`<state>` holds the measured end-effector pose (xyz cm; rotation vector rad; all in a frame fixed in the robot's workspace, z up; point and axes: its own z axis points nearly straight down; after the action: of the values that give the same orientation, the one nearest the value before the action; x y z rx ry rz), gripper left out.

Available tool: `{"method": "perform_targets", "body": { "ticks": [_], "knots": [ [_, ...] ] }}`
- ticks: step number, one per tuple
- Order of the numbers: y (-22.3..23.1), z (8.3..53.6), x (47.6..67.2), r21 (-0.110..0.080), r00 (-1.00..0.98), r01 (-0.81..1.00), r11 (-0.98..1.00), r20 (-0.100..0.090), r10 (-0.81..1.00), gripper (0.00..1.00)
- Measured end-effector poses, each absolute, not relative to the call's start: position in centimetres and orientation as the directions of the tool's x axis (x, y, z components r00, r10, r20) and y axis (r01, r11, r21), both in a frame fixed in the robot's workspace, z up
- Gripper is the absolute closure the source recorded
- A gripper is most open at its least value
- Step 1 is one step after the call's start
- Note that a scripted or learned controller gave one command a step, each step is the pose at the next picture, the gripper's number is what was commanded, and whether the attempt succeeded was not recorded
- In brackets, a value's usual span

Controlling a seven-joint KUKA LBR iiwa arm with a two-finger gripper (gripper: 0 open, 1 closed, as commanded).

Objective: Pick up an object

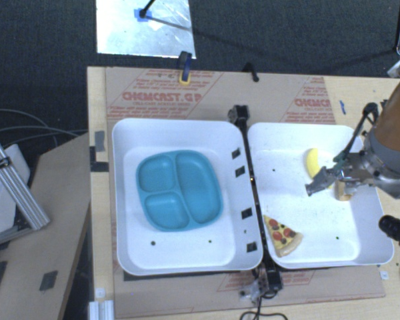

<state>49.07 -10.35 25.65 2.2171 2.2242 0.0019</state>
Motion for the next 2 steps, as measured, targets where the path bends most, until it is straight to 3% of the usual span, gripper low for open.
{"method": "perform_targets", "body": {
  "ticks": [2],
  "knots": [
    [4.7,31.5,48.7,0.005,-0.014,1.0,0.014,0.004,1.0,0.0]
  ]
}}
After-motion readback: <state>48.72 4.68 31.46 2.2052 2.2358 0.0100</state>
